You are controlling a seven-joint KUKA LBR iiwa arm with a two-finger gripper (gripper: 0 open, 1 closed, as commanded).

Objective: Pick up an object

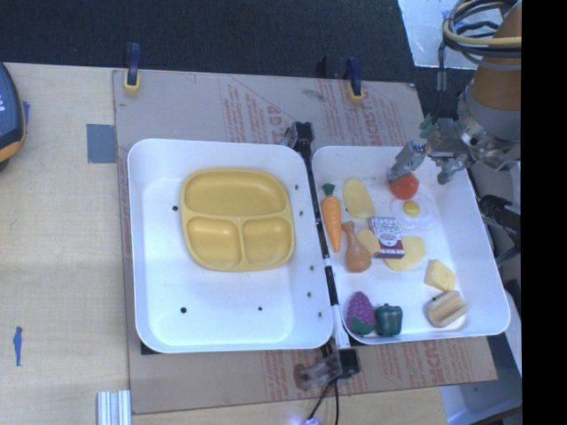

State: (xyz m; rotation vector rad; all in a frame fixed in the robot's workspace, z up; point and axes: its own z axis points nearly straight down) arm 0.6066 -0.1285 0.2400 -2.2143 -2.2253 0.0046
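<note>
While the arm (493, 69) reaches in from the right over the far end of the right bin (481, 237), I see its gripper (428, 161) hanging above that bin's far right part, with the fingers (406, 160) spread apart and nothing between them. One finger sits to the left, close to the red tomato (404, 186), and the other to the right near the bin's rim. The tomato lies just below the gripper in my view; I cannot tell whether the left finger touches it.

The right bin holds the toy food. A pale yellow piece (358, 197) lies near its left side, with the orange carrot (331, 222) beside it along the left wall. A brown drumstick (355, 251) is just right of the carrot's lower end. A small printed packet (387, 235) rests in the middle, partly over a yellow slice (407, 255). A small yellow ball (411, 208) sits just below the tomato. Toward the near right I see a cheese wedge (440, 275) and a bread roll (446, 309). At the near left corner, purple grapes (360, 311) and a green pepper (388, 320) lie side by side, touching.

The left bin (155, 264) carries a yellow divided tray (237, 218), with one long compartment at the far side and two smaller ones at the near side. The tray sits toward the far half of that bin.

Both bins stand on a cardboard sheet (257, 104), held to the bench at the far edge by two clamps (132, 69).
</note>
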